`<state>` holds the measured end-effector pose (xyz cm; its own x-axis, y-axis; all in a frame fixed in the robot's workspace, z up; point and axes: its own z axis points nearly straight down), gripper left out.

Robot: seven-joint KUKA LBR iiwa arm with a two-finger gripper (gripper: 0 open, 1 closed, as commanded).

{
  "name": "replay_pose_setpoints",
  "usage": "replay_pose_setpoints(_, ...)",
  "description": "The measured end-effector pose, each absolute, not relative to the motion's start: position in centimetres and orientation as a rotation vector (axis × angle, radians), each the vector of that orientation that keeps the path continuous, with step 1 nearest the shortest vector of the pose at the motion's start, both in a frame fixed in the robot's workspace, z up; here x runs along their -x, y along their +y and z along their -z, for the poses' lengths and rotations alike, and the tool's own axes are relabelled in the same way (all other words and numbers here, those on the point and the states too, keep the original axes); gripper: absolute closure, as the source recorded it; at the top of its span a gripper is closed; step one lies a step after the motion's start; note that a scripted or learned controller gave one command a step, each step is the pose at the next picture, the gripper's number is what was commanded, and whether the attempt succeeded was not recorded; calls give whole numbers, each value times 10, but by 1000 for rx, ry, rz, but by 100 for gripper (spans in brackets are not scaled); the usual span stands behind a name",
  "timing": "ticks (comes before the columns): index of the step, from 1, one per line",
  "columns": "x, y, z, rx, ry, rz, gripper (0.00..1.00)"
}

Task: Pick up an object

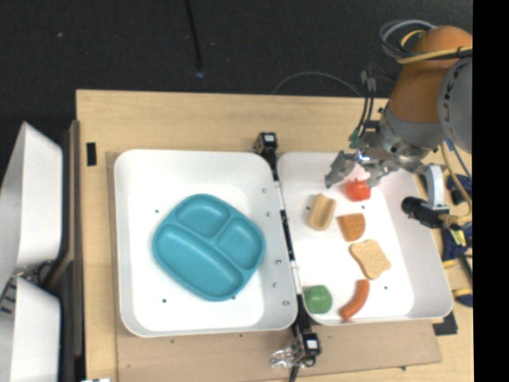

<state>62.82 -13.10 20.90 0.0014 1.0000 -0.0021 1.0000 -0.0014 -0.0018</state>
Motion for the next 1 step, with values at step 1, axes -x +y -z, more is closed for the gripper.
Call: replay_pose_setpoints(1, -634, -132, -148, -2227, 2217, 6, 0)
